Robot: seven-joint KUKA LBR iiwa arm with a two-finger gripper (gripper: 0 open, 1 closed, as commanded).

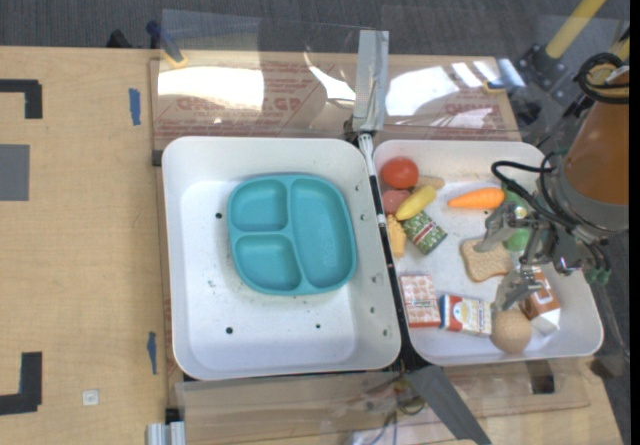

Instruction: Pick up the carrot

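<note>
Carrot point(476, 199) lies in the right bin point(585, 338), upper middle, long axis roughly left-right, thick end left and green top right, just up-left of the gripper point(520, 258), so the move is a short shift toward the far wall. The gripper hovers over the toast slice point(484, 260) amid cables; from here I cannot tell the jaw state, nothing visibly held. Items under the wrist are partly hidden.

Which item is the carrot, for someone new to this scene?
Look in the right-hand bin, the one crowded with toy food, toward its far side. The carrot lies flat there, right of the tomato and banana. It alone is orange, tapered, with a green tip.
</note>
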